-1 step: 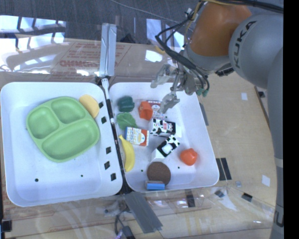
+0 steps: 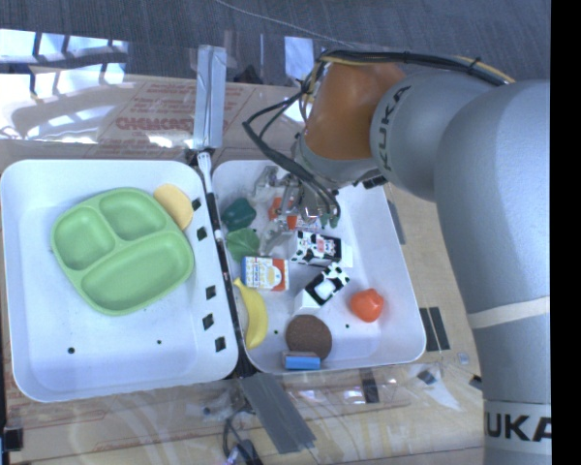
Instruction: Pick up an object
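My gripper [image 2: 292, 208] hangs low over the upper middle of the right bin [image 2: 392, 289], under the orange wrist band. Just below it lie a black-and-white patterned carton [image 2: 320, 249] and a second black-and-white piece [image 2: 326, 284]. To its left sit a dark green block [image 2: 238, 212] and a lighter green piece [image 2: 242, 242]. A small white and orange carton [image 2: 264, 273], a yellow banana [image 2: 254, 315], a brown round cookie [image 2: 309, 334], a blue block [image 2: 301, 360] and an orange ball [image 2: 367, 305] fill the lower part of the bin.
The left bin [image 2: 39, 337] holds a green divided plate [image 2: 123, 250] and a yellow object [image 2: 174, 204] at its upper right. A ridge [image 2: 213, 260] separates the two bins. The grey arm [image 2: 474, 172] covers the right side of the bench.
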Available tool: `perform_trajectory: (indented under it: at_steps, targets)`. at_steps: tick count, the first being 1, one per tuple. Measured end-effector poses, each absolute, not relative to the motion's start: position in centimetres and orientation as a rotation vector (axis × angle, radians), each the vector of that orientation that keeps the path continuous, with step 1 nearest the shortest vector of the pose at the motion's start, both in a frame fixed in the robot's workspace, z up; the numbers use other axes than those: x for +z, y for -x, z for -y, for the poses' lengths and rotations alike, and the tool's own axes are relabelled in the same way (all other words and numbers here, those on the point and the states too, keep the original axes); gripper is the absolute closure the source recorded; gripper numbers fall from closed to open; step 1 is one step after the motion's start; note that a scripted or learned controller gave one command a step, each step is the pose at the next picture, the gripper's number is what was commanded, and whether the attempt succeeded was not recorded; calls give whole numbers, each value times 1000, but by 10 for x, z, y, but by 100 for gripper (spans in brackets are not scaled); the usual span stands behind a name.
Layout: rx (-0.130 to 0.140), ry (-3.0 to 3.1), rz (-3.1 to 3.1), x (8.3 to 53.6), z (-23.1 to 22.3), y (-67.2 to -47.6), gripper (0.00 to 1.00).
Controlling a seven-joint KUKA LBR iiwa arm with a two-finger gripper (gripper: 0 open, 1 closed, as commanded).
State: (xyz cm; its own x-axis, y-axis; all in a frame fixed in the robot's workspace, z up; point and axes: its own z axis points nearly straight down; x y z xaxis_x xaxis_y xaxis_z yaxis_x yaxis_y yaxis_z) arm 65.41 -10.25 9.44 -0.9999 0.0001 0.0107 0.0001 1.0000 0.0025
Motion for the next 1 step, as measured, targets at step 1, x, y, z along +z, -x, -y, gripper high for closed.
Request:
perform_trajectory:
  at_steps: [1]
  targets:
    - [0, -14, 3143, 92, 91, -608, 0]
